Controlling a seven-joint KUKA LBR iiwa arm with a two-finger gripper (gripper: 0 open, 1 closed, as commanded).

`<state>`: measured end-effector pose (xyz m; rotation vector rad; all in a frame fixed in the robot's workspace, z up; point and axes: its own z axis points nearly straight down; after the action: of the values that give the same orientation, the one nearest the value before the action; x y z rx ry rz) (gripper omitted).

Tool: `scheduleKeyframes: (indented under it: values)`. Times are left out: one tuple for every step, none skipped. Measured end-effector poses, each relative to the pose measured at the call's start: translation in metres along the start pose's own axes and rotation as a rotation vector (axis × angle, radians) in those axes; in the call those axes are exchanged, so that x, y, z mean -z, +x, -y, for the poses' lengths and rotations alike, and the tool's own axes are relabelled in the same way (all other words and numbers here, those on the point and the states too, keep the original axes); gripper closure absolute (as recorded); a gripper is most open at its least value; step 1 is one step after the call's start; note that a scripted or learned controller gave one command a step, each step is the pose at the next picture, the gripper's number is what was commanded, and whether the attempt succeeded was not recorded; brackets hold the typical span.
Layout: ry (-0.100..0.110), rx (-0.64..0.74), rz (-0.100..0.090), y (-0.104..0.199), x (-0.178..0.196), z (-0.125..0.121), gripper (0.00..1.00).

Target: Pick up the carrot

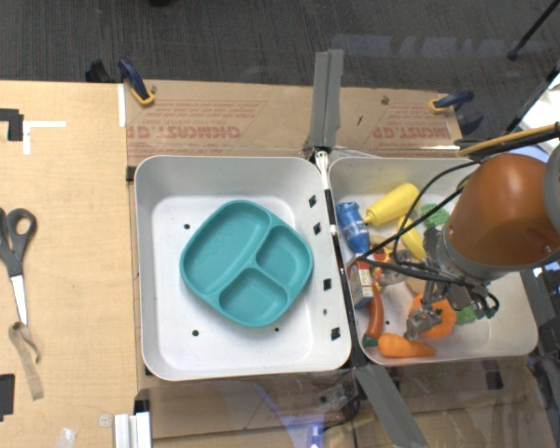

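Teal divided plate sits in the left bin. In the right bin, the carrot lies at the near wall, unlifted; the grasp is judged pending. Gripper hangs just above it; jaw state cannot be told. Red pepper, blue can and yellow corn crowd close; cables obscure the view.

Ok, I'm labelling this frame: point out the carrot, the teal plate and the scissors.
carrot (406,346), camera view, middle of its orange body.
teal plate (205,250), camera view, floor of its large compartment.
scissors (17,283), camera view, on the blades.
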<state>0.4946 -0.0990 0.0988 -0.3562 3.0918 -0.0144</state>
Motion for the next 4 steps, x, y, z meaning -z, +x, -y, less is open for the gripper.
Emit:
scheduleKeyframes:
  values:
    - [-0.003,0.04,-0.007,-0.0035,-0.001,-0.0015,0.0]
    - [-0.004,0.046,-0.008,-0.0039,-0.0012,-0.0012,0.0]
    - [-0.008,0.369,-0.013,-0.0128,-0.0028,-0.002,0.0]
    - [-0.002,0.504,0.004,-0.0057,0.0003,-0.0044,0.0]
